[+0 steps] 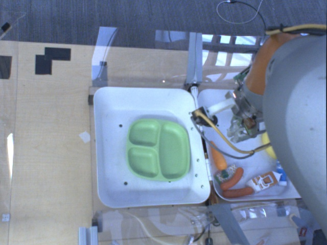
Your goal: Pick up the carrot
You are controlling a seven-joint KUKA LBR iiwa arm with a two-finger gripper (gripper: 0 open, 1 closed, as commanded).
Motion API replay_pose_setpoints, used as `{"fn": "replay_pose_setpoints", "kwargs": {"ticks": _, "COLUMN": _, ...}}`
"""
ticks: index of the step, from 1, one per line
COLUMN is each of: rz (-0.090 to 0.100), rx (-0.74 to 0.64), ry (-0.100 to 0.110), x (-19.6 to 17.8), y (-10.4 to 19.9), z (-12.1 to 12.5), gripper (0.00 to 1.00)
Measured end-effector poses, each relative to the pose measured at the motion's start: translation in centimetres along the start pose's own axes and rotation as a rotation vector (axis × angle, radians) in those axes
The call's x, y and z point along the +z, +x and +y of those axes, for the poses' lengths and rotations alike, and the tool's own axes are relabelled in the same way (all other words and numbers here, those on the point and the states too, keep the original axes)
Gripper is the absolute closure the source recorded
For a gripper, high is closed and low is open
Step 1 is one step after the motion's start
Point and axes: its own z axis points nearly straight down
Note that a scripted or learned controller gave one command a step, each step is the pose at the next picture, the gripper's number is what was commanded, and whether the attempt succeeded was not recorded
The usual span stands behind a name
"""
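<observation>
The end effector (pixel 240 129) hangs low in the right bin (pixel 214 100); whether it grips anything cannot be told. The carrot (pixel 218 158) lies by that bin's left wall, just below it

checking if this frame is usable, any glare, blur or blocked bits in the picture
Camera view: even, soft light, mildly soft focus overall; bright glare on the clear panels behind the bins; the arm, near the lens, is blurred and covers much of the right bin; the carrot and green plate read clearly.
</observation>
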Motion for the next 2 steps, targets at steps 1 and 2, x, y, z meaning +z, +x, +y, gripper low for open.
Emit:
{"fn": "replay_pose_setpoints", "kwargs": {"ticks": 1, "rz": 0.001, "rx": -0.344, "ry": 0.001, "x": 1.6, "y": 0.6, "z": 4.1, "gripper": 1.00}}
{"fn": "replay_pose_setpoints", "kwargs": {"ticks": 2, "rz": 0.001, "rx": -0.102, "ry": 0.000, "x": 1.2, "y": 0.9, "z": 7.4, "gripper": 1.00}}
